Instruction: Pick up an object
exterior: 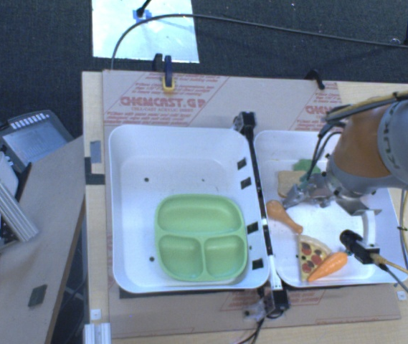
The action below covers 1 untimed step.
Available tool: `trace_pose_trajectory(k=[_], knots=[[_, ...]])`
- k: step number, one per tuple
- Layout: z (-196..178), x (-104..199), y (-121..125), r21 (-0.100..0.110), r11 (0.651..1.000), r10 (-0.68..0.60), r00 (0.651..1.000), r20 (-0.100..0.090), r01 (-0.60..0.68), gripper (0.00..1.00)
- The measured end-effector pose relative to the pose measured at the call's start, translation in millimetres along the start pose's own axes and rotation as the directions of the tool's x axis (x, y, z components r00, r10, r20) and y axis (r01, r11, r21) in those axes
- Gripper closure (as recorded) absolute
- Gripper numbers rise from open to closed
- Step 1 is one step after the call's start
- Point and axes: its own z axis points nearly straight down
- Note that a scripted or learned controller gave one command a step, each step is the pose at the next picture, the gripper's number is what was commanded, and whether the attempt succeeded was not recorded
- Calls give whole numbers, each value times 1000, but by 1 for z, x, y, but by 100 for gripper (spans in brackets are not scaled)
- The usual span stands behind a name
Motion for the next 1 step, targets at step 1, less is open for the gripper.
trace_pose_trajectory(k=[1], knots=[[-9, 3, -2, 10, 1000, -4, 1000, -7, 4, 100]])
